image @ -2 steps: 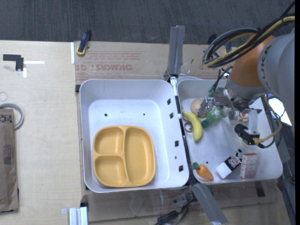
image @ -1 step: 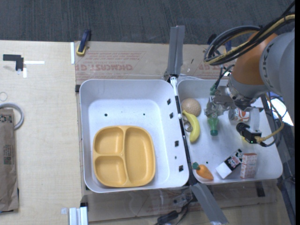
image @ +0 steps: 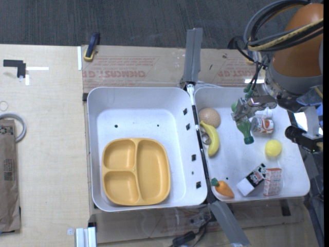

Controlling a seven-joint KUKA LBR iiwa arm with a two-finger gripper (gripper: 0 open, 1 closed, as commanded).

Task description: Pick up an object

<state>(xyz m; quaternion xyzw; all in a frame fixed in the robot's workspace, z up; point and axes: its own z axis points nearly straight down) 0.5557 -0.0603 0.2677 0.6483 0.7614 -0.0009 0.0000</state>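
1. My pincer (image: pixel 245 118) hangs over the right bin (image: pixel 288 189), by a green bottle (image: pixel 247 133).
2. Whether it grips, I cannot tell.
3. I should centre on the bottle, avoiding the can (image: pixel 263 126).

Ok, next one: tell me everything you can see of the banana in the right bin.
The banana is yellow and curved, with a darker tip at its upper end. It looks like smooth plastic or real peel; which one cannot be told. It lies flat on the floor of the right bin, close along its left wall. Its upper end sits right below a round tan ball, seemingly touching it. The gripper is off to its right, apart from it.
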